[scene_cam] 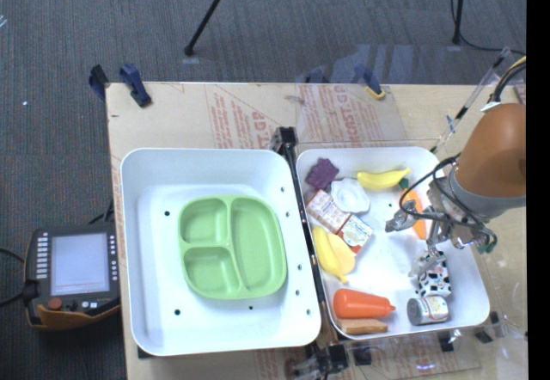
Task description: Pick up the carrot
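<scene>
Green plate [232,247] sits in the left bin [137,198], far left of the pincer. In the right bin [477,301], carrot [362,304] lies down-left of the pincer, near the front wall, apart from it. Banana [332,254] is just left. Pincer [432,235] hangs over the right bin's right side, above a cow-print item [432,275]; cannot tell how far open, nothing visibly gripped.
</scene>
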Tool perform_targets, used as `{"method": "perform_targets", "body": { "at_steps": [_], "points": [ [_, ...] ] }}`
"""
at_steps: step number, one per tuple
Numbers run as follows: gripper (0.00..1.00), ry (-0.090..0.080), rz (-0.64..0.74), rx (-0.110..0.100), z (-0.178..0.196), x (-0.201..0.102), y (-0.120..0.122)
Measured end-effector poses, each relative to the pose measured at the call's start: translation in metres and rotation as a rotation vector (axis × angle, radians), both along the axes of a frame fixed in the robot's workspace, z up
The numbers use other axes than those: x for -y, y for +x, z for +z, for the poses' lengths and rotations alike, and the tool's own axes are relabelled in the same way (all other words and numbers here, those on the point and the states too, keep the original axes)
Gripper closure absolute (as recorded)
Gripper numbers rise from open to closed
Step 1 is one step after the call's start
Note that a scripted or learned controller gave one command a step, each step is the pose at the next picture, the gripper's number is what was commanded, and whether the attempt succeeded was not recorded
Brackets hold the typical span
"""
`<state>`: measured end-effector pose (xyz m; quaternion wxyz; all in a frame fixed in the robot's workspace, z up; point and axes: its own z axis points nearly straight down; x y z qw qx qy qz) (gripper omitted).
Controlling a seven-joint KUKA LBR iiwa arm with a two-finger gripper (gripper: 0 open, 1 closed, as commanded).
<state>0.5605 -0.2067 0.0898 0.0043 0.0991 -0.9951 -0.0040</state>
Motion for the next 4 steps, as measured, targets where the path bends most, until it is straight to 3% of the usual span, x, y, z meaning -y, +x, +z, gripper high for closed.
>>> {"method": "perform_targets", "body": {
  "at_steps": [1,2,3,4],
  "points": [
    [1.00,-0.003,0.009,0.015,0.016,-0.002,0.006],
    [1.00,-0.005,-0.095,0.014,0.071,-0.071,-0.028],
    [1.00,-0.004,-0.092,0.013,0.080,-0.072,-0.027],
    [1.00,-0.007,-0.284,0.014,0.136,-0.057,0.024]
  ]
}}
